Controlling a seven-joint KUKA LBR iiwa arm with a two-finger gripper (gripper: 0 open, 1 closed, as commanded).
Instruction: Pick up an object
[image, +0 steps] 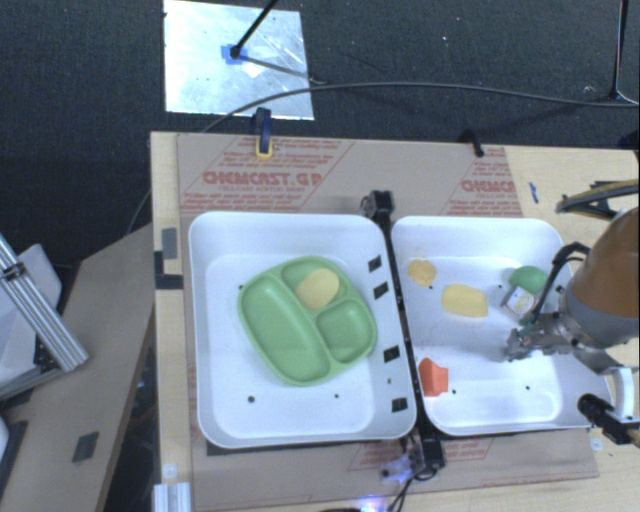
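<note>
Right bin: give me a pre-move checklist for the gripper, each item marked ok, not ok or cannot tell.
1. Gripper is over the right bin: ok.
2. An object is between its fingers: cannot tell, the tips are too small and blurred.
3. A target lies close by: ok, the green object with a white piece beside it sits just above the gripper in the camera view.
4. Other candidates lie apart from each other: ok, the yellow object, the small orange-yellow piece and the orange-red block each lie alone.
5. Orange-red block is away from the wall: not ok, it sits against the bin's left wall.
</note>
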